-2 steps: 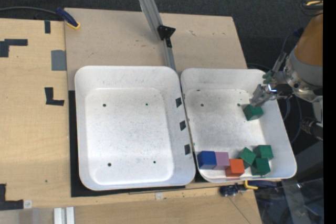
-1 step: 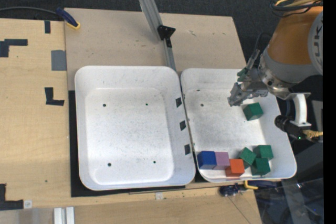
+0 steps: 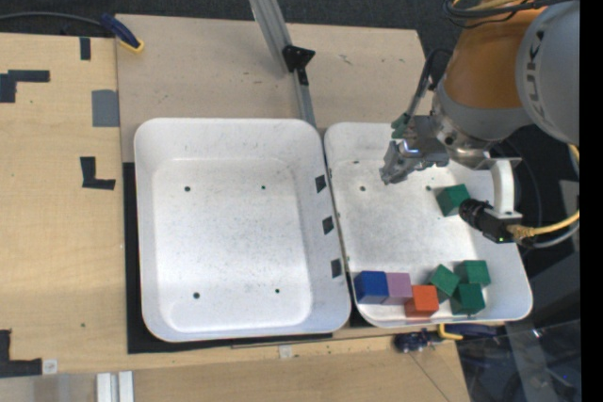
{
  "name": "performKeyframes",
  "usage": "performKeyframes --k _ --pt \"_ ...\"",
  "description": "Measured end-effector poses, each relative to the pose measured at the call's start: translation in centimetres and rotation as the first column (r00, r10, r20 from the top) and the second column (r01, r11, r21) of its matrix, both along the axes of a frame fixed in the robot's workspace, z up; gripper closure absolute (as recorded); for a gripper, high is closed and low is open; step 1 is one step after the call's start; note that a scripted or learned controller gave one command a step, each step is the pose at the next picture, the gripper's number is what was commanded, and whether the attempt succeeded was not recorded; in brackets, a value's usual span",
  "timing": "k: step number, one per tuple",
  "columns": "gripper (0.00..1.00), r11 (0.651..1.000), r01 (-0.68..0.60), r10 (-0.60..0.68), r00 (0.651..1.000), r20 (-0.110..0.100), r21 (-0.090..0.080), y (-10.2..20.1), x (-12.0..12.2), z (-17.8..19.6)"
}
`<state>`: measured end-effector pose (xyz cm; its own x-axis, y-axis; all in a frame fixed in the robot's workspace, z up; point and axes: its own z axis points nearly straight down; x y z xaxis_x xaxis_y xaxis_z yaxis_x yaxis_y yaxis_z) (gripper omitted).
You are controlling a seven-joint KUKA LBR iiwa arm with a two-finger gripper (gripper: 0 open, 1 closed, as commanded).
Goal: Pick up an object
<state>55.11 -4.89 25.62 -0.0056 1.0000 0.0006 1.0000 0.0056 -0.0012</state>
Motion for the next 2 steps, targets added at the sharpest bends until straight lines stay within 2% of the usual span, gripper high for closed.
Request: performKeyframes --k 2 --pt "1.00 1.000 0.000 0.000 1.000 -0.001 0.000 9.2 2.4 -0.7"
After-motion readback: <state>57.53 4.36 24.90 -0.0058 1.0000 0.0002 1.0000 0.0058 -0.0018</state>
